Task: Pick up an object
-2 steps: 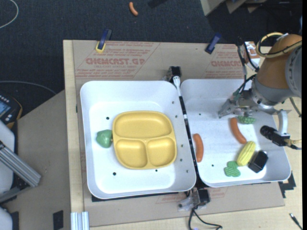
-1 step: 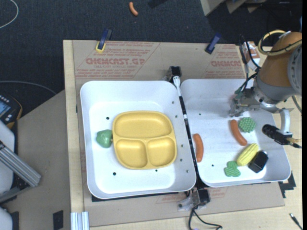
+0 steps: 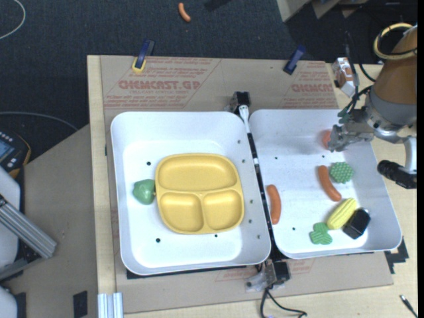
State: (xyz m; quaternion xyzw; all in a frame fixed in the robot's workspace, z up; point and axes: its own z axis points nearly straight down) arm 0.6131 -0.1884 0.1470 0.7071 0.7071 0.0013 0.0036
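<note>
My gripper (image 3: 340,140) hangs low over the far right part of the right bin (image 3: 291,138). A small red object (image 3: 326,138) shows at its left side, partly hidden by it; I cannot tell whether it is held. Just in front of the gripper lie a green knobbly ball (image 3: 342,172) and an orange-red sausage (image 3: 328,183). Nearer the front are a yellow corn cob (image 3: 340,213), a black block (image 3: 356,224) and a small green leafy piece (image 3: 321,234). An orange sausage (image 3: 273,203) rests by the bin's left wall.
The left bin (image 3: 132,144) holds a yellow divided plate (image 3: 199,192) with a green toy (image 3: 143,191) at its left. Clamps (image 3: 140,57) pin the cardboard at the back. Cables and a black bracket (image 3: 396,172) sit right of the bins.
</note>
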